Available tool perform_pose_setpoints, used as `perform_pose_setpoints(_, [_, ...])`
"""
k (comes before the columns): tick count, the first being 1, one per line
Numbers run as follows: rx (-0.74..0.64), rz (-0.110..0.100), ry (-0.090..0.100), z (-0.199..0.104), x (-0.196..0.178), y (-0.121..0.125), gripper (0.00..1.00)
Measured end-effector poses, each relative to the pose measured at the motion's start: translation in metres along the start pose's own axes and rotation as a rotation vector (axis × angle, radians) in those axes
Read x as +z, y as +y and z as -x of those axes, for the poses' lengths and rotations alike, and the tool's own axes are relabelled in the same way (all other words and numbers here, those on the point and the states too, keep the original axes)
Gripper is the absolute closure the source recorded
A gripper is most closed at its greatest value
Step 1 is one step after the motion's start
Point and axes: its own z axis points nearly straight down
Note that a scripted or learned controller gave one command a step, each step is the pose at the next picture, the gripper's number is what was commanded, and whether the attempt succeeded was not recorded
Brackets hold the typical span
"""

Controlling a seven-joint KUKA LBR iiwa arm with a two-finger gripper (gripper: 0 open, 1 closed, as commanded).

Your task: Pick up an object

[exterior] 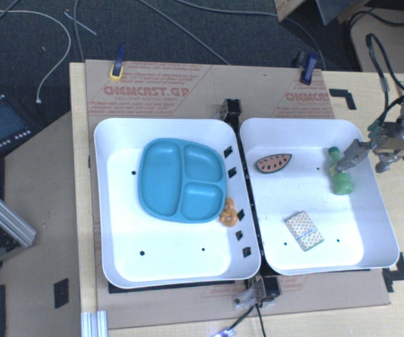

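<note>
In the right bin [370,248] a green object [341,180] lies near the far right wall. My gripper [365,162] comes in over the right rim, open, with its left finger [351,154] just above and beside the green object; nothing sits between the fingers. A brown oval piece with dark spots [273,163] lies at the bin's upper left. A small patterned box [304,230] rests lower in the middle.
The left bin [118,251] holds a blue divided plate [183,180] and a small orange-brown lump [228,215] at the plate's lower right corner. Black clips [238,209] run along the seam between the bins. Cables lie on the floor behind the bench.
</note>
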Motion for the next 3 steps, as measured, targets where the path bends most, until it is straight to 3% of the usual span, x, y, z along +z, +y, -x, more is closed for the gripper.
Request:
perform_pose_setpoints(1, [-0.004,0.013,-0.003,-0.001,-0.007,0.002,0.0])
perform_pose_setpoints(3, [-0.003,0.005,0.0,-0.002,0.118,-0.004,0.0])
